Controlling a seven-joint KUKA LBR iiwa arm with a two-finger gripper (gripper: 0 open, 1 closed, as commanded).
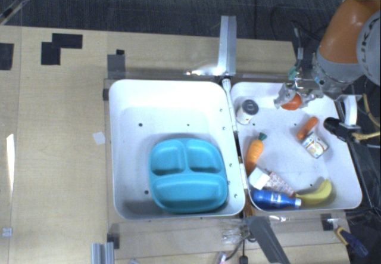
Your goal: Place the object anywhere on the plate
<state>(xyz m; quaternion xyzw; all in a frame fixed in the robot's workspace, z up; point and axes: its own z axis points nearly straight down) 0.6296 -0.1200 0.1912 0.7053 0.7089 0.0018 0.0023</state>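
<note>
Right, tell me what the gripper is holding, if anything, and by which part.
The gripper has a small red-orange rounded object at its fingertips, over the right white bin. Whether the object is clamped, and by which part, cannot be told.

The arm [351, 30] runs off the frame's right edge, its upper links cut from sight — only the orange band and wrist remain. At the gripper [292, 97], a small red-orange object [290, 102] sits too blurred to identify. The blue bottle [274, 199] lies partly hidden behind the right bin's [351, 194] front rim — its label unreadable.
</note>
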